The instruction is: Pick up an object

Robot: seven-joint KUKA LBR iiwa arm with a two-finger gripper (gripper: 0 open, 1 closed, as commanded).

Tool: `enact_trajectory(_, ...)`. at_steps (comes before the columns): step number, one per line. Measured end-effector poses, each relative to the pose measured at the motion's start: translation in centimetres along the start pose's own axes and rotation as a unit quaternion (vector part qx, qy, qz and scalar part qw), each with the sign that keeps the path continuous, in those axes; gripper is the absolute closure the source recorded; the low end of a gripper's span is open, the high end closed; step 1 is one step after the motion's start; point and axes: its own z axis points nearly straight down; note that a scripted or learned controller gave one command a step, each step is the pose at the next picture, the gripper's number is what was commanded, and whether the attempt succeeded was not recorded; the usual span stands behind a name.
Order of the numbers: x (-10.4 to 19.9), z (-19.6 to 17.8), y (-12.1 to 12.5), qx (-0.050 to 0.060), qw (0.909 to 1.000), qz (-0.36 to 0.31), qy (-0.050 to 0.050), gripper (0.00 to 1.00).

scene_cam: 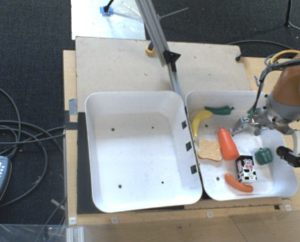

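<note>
Gripper (pixel 244 123) hangs low over the far part of the right bin (pixel 290 189), its metal fingers pointing toward the bin's middle, with nothing seen between them; whether they are spread or closed I cannot tell; the arm (pixel 291 92) comes in from the right. Just beside the fingertips stands a carrot (pixel 227 142), apart from them; a green pepper (pixel 218 109) lies at the far wall, a banana (pixel 199 121) beside it along the left wall; a toast slice (pixel 209 149) touches the carrot's near end; a black-and-white carton (pixel 246 169) lies nearer the front, a sausage (pixel 238 184) just beside it; a green block (pixel 263 156) sits toward the right wall; the left bin (pixel 97 110) adjoins the right one.
</note>
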Motion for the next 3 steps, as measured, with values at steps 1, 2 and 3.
enact_trajectory(1,0.0,0.5,0.1,-0.003,1.0,0.0,-0.001,0.0)
enact_trajectory(2,0.0,-0.7,0.2,-0.004,1.0,0.0,-0.001,1.0)
enact_trajectory(3,0.7,-5.4,0.6,-0.005,1.0,-0.002,-0.001,1.0)
